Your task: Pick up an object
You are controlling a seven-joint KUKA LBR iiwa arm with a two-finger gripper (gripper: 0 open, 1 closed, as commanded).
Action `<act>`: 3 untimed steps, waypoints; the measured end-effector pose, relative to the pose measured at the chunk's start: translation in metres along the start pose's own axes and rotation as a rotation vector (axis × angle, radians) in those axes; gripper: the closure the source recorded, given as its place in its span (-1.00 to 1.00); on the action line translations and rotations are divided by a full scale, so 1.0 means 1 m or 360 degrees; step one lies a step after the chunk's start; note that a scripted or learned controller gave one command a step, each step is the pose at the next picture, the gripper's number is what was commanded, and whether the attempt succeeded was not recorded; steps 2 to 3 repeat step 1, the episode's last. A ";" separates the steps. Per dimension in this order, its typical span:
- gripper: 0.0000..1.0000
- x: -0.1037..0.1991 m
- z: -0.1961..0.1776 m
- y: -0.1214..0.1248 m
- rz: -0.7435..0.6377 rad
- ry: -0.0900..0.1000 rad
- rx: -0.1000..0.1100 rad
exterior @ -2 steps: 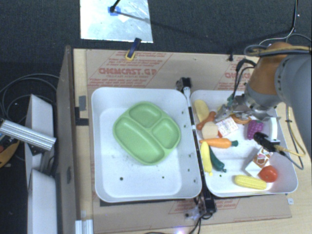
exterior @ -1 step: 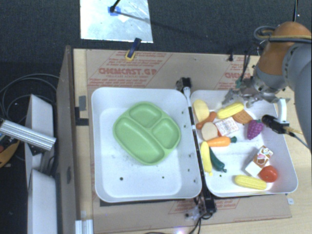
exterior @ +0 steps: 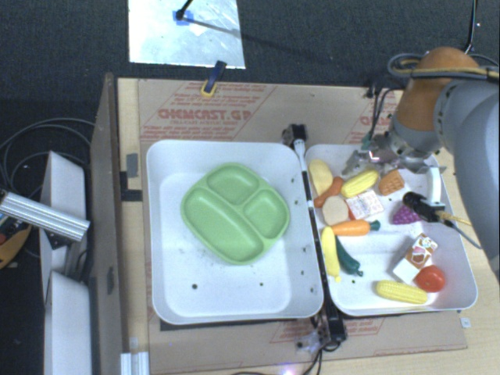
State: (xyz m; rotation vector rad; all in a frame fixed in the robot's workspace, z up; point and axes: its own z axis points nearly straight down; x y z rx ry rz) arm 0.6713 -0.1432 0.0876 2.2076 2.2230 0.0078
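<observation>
Bench item: two shallow white plastic bins side by side on a cardboard sheet printed in red.

Left bin (exterior: 168, 287): holds one green divided plate (exterior: 234, 212), smooth moulded plastic with three compartments, lying flat near the bin's middle.

Right bin (exterior: 461, 287): holds a scatter of toy food, mostly glossy plastic. Entries:
- Corn cob (exterior: 359, 183), yellow, ribbed; long axis runs low-left to high-right, upper end toward the gripper.
- Second corn cob (exterior: 401, 291), yellow, lying nearly level along the near wall.
- Carrot (exterior: 351, 228), orange, long axis roughly level, green tip pointing right.
- Banana (exterior: 330, 252), yellow, long axis running up and down beside the bin's left wall.
- Tomato (exterior: 430, 278), red, round, in the near right corner, touching a small white carton (exterior: 415, 257).
- Grapes (exterior: 404, 215), purple, knobbly cluster.
- Pale yellow oblong piece (exterior: 320, 175) at the far left corner.

Gripper (exterior: 382, 155): grey metal, at the end of the grey arm with its orange band, low over the far edge of the right bin. Whether its jaws are apart or together cannot be told. The first corn cob lies just below and left of it; contact is not visible.
</observation>
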 end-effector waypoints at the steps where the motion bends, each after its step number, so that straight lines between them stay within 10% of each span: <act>1: 1.00 -0.001 -0.009 -0.001 -0.0001 0.0001 0.0004; 3: 1.00 -0.001 -0.009 -0.001 -0.0001 0.0001 0.0004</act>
